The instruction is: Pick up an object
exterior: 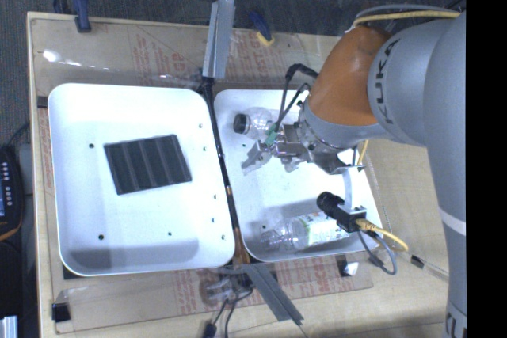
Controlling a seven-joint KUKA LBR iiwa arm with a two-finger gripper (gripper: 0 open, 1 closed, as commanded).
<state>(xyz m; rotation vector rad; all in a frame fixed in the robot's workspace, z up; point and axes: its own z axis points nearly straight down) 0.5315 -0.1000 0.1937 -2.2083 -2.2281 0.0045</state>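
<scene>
the left bin [71,170] takes up the left half of the frame, a shallow white tray on the pale wooden surface [412,170]. a dark ribbed panel [148,163] lies flat in its middle, tilted a little, well apart from the walls.

a grey metal bar [218,36] stands at the top centre of the frame, just above the seam where the two bins meet. blue clamps [81,10] grip the surface's upper edge.

the right bin [253,249] sits touching the left one. near its upper left corner lies a small clear bulb-like thing [247,122] with a dark end. along the lower wall a clear plastic bottle [305,232] lies on its side, label showing, its cap end hard to make out under the black part beside it.

the tool [257,157] hangs over the middle of the right bin, pointing towards the left of the frame, just below the bulb-like thing. its metal tips look close together with nothing visible between them, though i cannot tell for sure whether it is clenched or released.

the arm [420,67], grey with its orange band [344,83], fills the upper right.
</scene>
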